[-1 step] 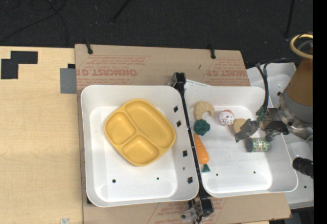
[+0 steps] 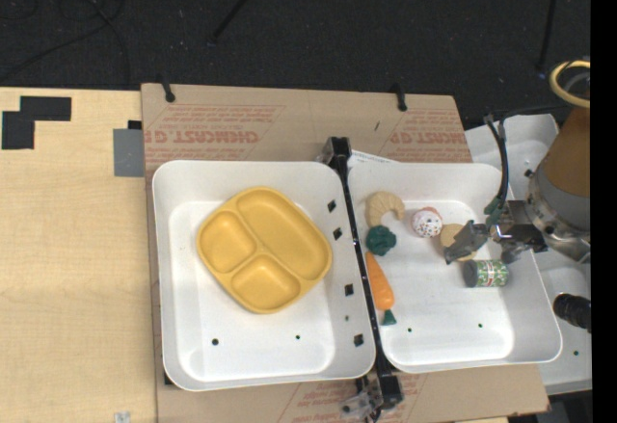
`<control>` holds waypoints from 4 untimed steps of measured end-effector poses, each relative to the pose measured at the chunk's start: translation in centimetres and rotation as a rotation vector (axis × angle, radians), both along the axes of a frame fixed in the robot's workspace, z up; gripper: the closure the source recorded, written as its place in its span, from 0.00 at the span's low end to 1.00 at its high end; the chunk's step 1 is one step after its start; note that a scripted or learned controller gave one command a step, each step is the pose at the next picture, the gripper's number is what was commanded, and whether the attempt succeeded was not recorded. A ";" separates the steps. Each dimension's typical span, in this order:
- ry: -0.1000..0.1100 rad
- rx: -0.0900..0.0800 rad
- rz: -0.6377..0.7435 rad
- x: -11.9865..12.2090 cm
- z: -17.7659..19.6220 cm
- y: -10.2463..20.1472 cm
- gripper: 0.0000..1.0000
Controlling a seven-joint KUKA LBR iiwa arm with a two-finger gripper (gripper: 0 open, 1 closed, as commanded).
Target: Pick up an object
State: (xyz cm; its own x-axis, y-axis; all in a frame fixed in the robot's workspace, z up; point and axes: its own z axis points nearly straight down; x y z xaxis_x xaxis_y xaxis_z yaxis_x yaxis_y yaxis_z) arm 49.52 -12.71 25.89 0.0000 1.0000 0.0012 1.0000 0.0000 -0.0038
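Progress on my end looks early: nothing is lifted yet, as far as I can judge. I have the dark two-finger gripper [image 2: 479, 248] down low in the right-hand shallow white bin [image 2: 453, 339], near its right side, with the grey arm [image 2: 569, 209] reaching in from the right. The fingers stand spread apart, and I see nothing between them.

Candidate objects all lie in that bin. A small green-and-white can lying on its side [image 2: 491, 274] sits just below the gripper, very near one finger; I cannot tell if they touch. A tan rounded piece [image 2: 453, 236] is just beside the left finger, partly hidden by it. Further left are a small white ball with red marks [image 2: 426, 223], a beige curved croissant-like toy [image 2: 385, 208], a dark green lumpy toy [image 2: 382, 240] and an orange plastic carrot [image 2: 380, 284] along the divider.

The left bin [image 2: 251, 354] bears a yellow three-compartment plate [image 2: 264, 249], well apart from the gripper.

What remains, I reckon, is the whole grasp: settling over one item, closing, and lifting it free.
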 end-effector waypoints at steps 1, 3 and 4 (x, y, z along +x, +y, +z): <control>0.006 0.001 -0.001 -0.6 -5.4 -0.9 0.00; 0.004 0.001 -0.001 0.2 -14.7 -1.5 0.00; 0.002 0.001 -0.003 0.2 -13.5 -1.6 1.00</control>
State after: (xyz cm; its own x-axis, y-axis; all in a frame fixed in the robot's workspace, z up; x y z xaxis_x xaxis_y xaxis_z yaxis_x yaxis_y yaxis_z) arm 49.74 -14.32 12.43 0.0031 1.0000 0.0024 1.0000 -0.0031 -0.0063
